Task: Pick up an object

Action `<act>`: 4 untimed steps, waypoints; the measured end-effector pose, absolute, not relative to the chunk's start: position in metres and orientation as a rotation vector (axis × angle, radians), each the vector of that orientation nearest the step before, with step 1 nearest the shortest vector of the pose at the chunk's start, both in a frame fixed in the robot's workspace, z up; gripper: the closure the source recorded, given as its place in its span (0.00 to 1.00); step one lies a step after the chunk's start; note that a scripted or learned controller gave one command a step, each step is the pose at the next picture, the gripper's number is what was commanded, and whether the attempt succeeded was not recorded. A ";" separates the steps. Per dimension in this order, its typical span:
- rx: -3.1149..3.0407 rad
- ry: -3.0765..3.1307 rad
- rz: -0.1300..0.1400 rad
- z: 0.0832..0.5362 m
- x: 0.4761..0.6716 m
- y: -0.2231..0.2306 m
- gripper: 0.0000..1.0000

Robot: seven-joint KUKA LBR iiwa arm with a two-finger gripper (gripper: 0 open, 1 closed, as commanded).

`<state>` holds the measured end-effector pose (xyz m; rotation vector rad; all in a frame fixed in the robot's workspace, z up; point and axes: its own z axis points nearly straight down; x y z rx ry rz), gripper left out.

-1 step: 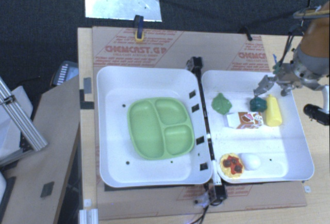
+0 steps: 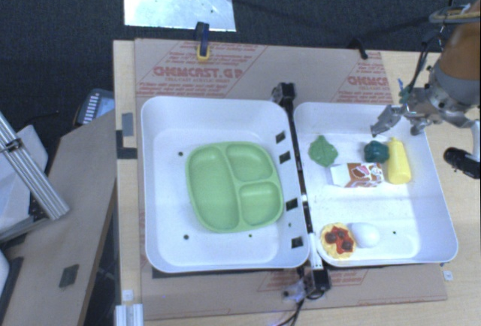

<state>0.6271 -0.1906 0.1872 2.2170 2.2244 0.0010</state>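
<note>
right bin (image 2: 432, 242): teal thing (image 2: 376, 151), yellow piece (image 2: 398, 160), card (image 2: 364, 174) bunched tight up top; front right floor wide open | left bin (image 2: 161, 167): green tray (image 2: 233, 185) hogs the middle

Tray (image 2: 229, 185) in left bin (image 2: 161, 129) (food in right bin (image 2: 428, 219)).

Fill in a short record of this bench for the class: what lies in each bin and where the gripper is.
left bin: green divided plate
right bin: green leafy toy, dark green toy, yellow bottle, printed packet, white egg, small pizza toy
gripper: above the right bin's far edge, near the yellow bottle, holding nothing
</note>
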 end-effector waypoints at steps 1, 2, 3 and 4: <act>2.215 2.231 -0.002 0.128 0.633 -0.185 0.00; 2.209 2.232 0.017 0.087 0.637 -0.180 0.00; 2.206 2.228 0.007 0.097 0.636 -0.184 1.00; 2.210 2.225 0.006 0.145 0.638 -0.176 1.00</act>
